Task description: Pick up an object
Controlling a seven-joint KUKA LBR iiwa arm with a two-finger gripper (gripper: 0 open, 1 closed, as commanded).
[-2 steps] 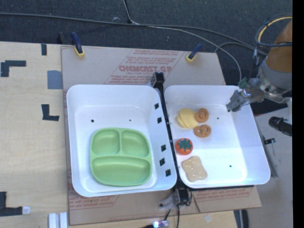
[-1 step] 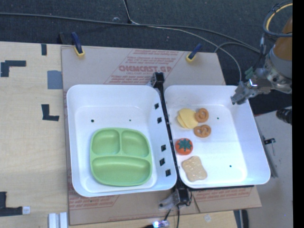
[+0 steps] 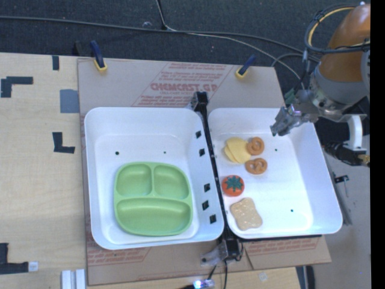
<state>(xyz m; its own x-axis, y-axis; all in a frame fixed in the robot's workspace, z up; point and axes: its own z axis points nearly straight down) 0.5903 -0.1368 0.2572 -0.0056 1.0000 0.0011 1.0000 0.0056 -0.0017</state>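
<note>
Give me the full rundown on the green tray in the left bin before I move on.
The green tray is a light green, glossy, plastic-looking plate with rounded corners and three compartments: two smaller ones along its far side and one wide one along its near side, split by raised ridges. It lies flat, right way up, on the floor of the left bin, toward the near right corner, close to the divider between the bins. No food sits in its compartments, and the tool is far off over the right bin.

Lying in the right bin: yellow piece (image 3: 236, 150) touching a brown pretzel (image 3: 255, 145), second pretzel (image 3: 255, 165) just below, red tomato (image 3: 233, 185), tan bread slice (image 3: 245, 214) nearest the front.
</note>
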